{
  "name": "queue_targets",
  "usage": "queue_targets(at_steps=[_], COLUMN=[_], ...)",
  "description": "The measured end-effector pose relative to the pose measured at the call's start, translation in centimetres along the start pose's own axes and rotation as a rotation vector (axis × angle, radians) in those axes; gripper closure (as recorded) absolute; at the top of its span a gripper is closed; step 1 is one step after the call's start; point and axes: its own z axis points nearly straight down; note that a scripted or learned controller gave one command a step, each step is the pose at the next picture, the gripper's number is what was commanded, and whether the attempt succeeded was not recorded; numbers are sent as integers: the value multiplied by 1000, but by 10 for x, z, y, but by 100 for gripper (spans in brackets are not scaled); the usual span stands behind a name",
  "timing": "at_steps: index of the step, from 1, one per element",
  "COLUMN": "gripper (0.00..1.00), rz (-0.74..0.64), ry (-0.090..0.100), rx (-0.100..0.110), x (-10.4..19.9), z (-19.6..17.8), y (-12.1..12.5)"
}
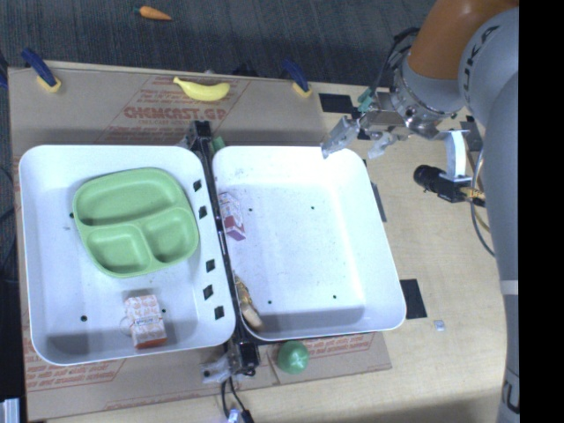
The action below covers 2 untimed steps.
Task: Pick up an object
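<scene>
Camera view: the gripper (357,144) hangs at the upper right of the frame, just past the top right corner of the right bin (370,227). Its two fingers (336,139) stand apart with nothing between them.

In the left bin (35,236), a green tray (134,220) with three compartments lies in the upper half. A small carton (144,319) lies below it, near the bin's lower edge, apart from the tray.

In the right bin, a small packet (231,214) lies against the left wall. A tan object (248,310) lies at the lower left corner.

Outside the bins, a banana (202,88) lies on the cardboard (132,113) above them. A green ball (293,357) sits just below the right bin's lower edge. An orange carrot (155,12) lies on the dark floor at upper left.
</scene>
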Motion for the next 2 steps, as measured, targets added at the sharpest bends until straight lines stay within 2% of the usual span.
queue_targets(at_steps=[1,2], gripper=[0,0], rz=[0,-1], ry=[0,1], rx=[0,-3], x=[-10,33], z=[179,80], y=[2,18])
